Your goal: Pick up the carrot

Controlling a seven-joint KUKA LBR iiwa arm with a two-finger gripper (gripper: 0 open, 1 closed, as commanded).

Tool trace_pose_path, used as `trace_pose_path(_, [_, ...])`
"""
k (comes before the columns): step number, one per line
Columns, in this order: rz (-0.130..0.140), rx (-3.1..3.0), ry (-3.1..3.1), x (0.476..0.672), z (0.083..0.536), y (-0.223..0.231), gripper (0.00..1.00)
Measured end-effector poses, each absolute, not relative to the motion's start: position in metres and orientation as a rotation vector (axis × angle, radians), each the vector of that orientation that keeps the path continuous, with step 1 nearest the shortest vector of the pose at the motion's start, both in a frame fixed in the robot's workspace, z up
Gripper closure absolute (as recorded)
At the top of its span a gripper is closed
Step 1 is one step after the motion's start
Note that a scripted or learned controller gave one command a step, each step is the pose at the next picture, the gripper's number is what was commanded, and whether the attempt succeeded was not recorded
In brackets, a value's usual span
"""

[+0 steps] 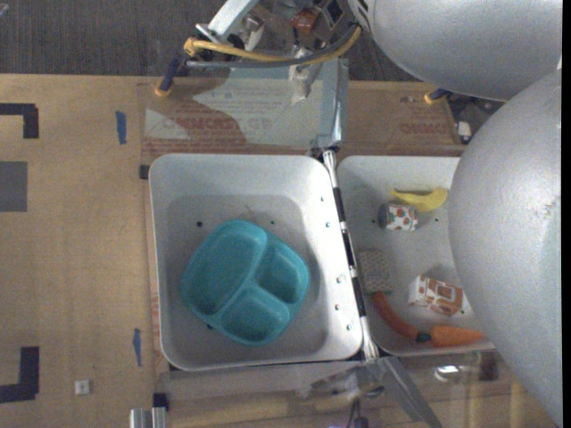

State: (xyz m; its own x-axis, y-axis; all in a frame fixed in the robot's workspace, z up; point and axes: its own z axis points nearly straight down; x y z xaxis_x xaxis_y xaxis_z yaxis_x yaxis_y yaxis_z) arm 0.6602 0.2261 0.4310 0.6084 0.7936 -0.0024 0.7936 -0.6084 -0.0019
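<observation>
Carrot at the near edge of the right bin, arm raised above it.

The carrot (457, 335), smooth, orange and tapered, lies against the near wall of the right bin (357, 178); a long red-orange chili-like thing (394, 316) touches its tip. Nearby sit a patterned carton (438, 296), a brown ridged piece (375, 269), a small printed can (401, 218) and a banana (421, 198). The left bin (169, 185) holds a teal divided plate (245, 281). The grey arm (513, 239) overhangs the right bin; whether the gripper (259, 12) beyond the bins is spread or pressed together, I cannot tell.

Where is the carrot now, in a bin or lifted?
In the right bin: the carrot lies flat on its floor near the front edge.
</observation>
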Motion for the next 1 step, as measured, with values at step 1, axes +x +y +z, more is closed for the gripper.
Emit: trace_pose_path(1, [0.004,-2.813,-1.400,0.6591,0.4419,0.2301,1.00])
